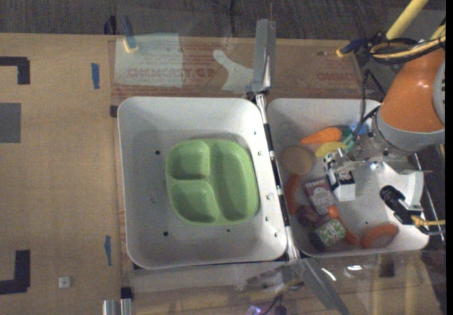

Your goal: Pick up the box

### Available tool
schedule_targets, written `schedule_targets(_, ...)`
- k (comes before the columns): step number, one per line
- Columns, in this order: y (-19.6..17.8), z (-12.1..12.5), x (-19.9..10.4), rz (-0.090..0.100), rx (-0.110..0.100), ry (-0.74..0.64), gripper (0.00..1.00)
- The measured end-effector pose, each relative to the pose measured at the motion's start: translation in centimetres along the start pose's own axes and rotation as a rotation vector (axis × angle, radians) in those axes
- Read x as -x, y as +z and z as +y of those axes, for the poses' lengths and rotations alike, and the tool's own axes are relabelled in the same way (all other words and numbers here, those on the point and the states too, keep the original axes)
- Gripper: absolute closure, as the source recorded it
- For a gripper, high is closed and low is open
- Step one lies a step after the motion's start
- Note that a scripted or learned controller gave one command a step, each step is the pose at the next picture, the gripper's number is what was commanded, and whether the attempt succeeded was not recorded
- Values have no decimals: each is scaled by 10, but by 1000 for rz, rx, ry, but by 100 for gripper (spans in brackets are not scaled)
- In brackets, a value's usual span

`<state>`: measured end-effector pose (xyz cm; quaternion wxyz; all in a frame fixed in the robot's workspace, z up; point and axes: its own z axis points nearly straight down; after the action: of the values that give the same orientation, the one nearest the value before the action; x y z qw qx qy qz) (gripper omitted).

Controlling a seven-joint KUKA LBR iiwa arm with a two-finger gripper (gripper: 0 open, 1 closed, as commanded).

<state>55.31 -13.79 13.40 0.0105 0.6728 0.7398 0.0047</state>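
Your task is barely begun, as far as you can judge; the box (pixel 320 196), a small carton with a purple printed face, lies flat on the floor of the right bin (pixel 396 239), just left of and a little below the pincer (pixel 345 180), apart from it and not lifted; the pincer hangs low in that bin, a pale boxy head with dark fittings under the grey arm (pixel 414 105) and its glossy orange band; you cannot tell how wide it stands; reaching the box, closing and lifting are all left to do; round the box you have crowded, soft-looking toy food: a green carton (pixel 329 233) below the pincer, an orange carrot (pixel 322 136) above it, a tan round disc (pixel 298 160) to its left; far to its left, in the left bin (pixel 134 129), sits a smooth green plastic tray (pixel 211 180) with three rounded wells; both bins are matt white with rounded corners
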Motion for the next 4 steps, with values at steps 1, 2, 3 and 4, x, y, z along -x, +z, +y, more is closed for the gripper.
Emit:
schedule_targets(1, -63, -50, 56, 3, -23, 485, 100)
schedule_targets(2, -260, 17, 48, 2, -22, 538, 100)
schedule_targets(3, -159, -38, 33, 6, -23, 280, 100)
schedule_targets(4, -58, -76, 35, 7, -23, 261, 100)
